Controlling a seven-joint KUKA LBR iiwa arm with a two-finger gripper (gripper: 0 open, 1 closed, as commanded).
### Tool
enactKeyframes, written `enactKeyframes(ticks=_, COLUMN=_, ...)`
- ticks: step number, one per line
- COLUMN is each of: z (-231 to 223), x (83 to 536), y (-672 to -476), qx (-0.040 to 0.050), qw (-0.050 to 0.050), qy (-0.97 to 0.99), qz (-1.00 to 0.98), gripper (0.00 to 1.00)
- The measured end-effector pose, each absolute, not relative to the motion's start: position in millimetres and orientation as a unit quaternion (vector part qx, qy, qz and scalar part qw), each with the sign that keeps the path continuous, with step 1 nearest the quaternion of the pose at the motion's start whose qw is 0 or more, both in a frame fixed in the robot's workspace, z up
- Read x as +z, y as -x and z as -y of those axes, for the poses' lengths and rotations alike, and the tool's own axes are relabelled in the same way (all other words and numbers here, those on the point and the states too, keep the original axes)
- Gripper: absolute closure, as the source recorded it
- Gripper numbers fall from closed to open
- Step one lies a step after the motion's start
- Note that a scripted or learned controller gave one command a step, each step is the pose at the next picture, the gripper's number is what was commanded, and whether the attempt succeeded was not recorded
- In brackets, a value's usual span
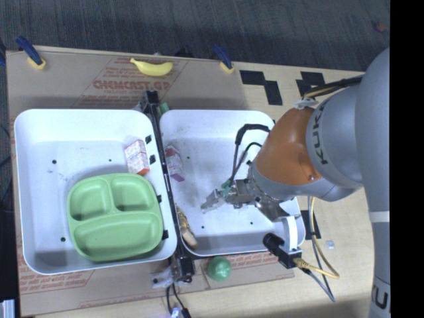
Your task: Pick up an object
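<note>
Camera view, looking down at a slant: pincer (213, 201) low inside the right bin (199, 128), over its white floor toward the near-middle. Fingers point left; whether they are spread or pressed together cannot be told at this size. Nothing shows between them. Grey arm (344, 144) with orange band (291, 151) comes in from the right, covering the right part of that bin. Black cables loop above the wrist.

Right bin, left wall: small packet (174, 163) with pink and white print, lying against the wall, well apart from the pincer. Near-left corner: tan, slender object (185, 231), kind not clear, lying along the wall.

Left bin (40, 151): green divided tray (116, 216) in the near-right part, three compartments, flat on the floor. Small red-and-white carton (136, 156) just beyond the tray's far edge, close to the bin's right wall.

Bench (265, 88): cardboard sheet under both bins. Yellow banana (152, 65) on the cardboard beyond the bins. Green ball (219, 267) on the cardboard just near the right bin's near edge. Blue clamps at the far edge, one left (30, 52), one nearer the middle (222, 56).
</note>
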State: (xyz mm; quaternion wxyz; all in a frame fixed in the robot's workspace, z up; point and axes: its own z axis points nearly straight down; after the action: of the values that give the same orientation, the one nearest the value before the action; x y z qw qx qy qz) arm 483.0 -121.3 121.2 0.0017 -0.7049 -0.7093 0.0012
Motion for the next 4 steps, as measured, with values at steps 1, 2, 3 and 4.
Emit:
enactKeyframes(ticks=1, z=161.9, x=91.4, y=-564.2, qx=0.0007, qw=0.001, qy=0.705, qz=0.709, gripper=0.0)
enactKeyframes(ticks=2, z=210.9, x=154.2, y=-639.5, qx=-0.0004, qw=-0.002, qy=0.705, qz=0.709, gripper=0.0)
enactKeyframes(ticks=3, z=193.4, x=91.4, y=-570.0, qx=0.0013, qw=0.002, qy=0.705, qz=0.71, gripper=0.0)
enactKeyframes(ticks=4, z=178.1, x=130.4, y=-485.0, qx=0.0008, qw=0.001, qy=0.705, qz=0.709, gripper=0.0)
